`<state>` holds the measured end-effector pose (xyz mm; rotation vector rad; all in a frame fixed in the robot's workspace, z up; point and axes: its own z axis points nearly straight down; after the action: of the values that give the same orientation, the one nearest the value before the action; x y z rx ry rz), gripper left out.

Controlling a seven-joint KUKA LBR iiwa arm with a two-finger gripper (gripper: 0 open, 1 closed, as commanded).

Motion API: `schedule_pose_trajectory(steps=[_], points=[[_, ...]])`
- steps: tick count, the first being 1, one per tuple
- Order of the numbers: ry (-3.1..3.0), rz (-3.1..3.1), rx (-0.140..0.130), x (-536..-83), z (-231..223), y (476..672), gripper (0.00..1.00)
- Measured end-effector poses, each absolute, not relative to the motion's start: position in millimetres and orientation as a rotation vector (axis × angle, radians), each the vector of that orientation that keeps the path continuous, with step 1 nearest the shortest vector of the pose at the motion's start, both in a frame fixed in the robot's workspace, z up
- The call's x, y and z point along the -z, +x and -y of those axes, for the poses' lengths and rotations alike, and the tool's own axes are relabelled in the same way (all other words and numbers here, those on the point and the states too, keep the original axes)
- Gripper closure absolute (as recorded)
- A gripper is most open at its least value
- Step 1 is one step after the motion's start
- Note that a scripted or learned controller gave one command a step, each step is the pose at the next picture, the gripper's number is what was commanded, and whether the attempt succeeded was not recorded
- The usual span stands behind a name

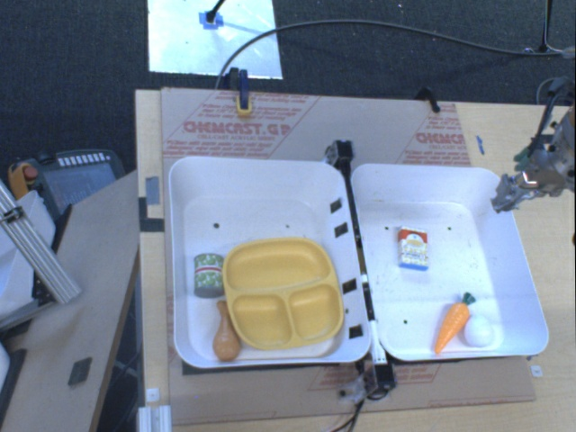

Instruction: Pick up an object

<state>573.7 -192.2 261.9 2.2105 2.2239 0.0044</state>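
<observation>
Two white bins noted side by side on the tabletop (504,120). Left bin (261,174): held a green can (208,274), a yellow divided plate (283,291) and a brown wooden piece (225,336). Right bin (450,196): held a small box (413,247), a carrot (452,324) touching a white ball (478,331). Tool (508,192) seen over the right bin's far right rim, well apart from the objects; clenched or released, could not tell.

Robotics lab, by the look. Two white bins (270,174) clamped on a plywood bench (315,120) over dark carpet (72,52); loose cables (378,27), aluminium extrusion (36,250), a control pendant (76,178) alongside.
</observation>
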Motion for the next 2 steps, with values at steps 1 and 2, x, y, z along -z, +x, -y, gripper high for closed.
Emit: schedule_pose_trajectory(steps=[1,2], points=[[2.210,-2.231,-0.004,-263,135,580.1,1.00],[2.211,-2.231,-0.004,-251,85,586.1,1.00]])
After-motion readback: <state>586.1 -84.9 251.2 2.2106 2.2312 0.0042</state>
